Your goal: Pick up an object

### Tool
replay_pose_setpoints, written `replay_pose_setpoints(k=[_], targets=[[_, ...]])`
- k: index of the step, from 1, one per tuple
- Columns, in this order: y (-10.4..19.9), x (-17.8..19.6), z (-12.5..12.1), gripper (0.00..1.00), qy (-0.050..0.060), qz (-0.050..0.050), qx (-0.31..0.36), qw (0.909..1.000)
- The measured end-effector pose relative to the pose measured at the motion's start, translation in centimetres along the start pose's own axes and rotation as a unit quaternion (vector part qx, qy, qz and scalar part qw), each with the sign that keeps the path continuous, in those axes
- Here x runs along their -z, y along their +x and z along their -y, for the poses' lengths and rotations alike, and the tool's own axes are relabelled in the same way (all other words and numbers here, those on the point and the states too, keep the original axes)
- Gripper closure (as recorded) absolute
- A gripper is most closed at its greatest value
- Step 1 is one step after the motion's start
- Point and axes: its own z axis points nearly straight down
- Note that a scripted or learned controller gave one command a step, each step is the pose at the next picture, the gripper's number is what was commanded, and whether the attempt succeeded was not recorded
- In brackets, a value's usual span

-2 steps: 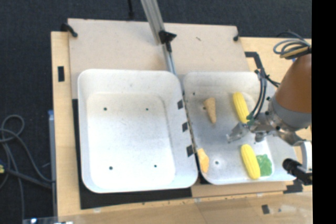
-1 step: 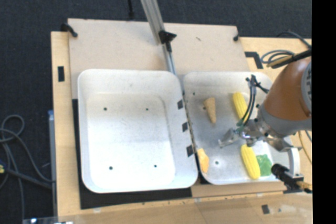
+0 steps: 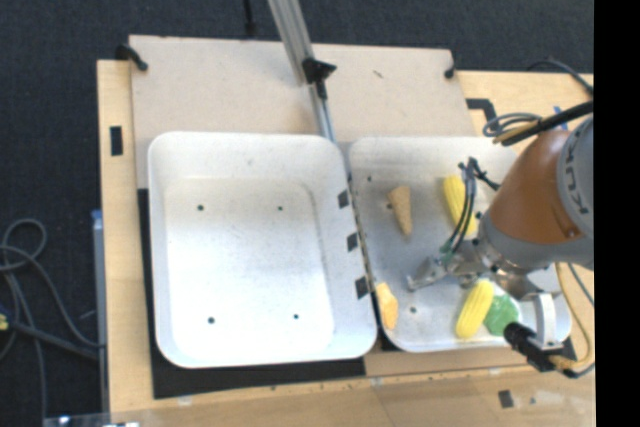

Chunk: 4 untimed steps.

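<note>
gripper (image 3: 425, 275) low in right bin (image 3: 420, 160), fingers look spread, nothing pinched | corn cob (image 3: 474, 307) just beside | cone (image 3: 401, 209) apart, further up

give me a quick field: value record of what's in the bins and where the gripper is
left bin: bare white floor visible
right bin: holds the toys and the gripper
gripper: low over the right bin's floor, near its middle, nothing seen between its fingers
tan cone: upper left part of the right bin
upper corn cob: right of the cone
lower corn cob: near the front edge, beside a green piece
small orange piece: front left corner
</note>
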Motion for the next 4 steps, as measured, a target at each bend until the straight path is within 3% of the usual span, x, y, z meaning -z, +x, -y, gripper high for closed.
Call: replay_pose_setpoints(k=[1, 4], targets=[[0.0, 1.3, -0.2, 1.0, -0.004, -0.001, -0.003, 1.0], [-0.2, 15.3, -1.8, 1.0, -0.005, 0.0, 0.004, 1.0]])
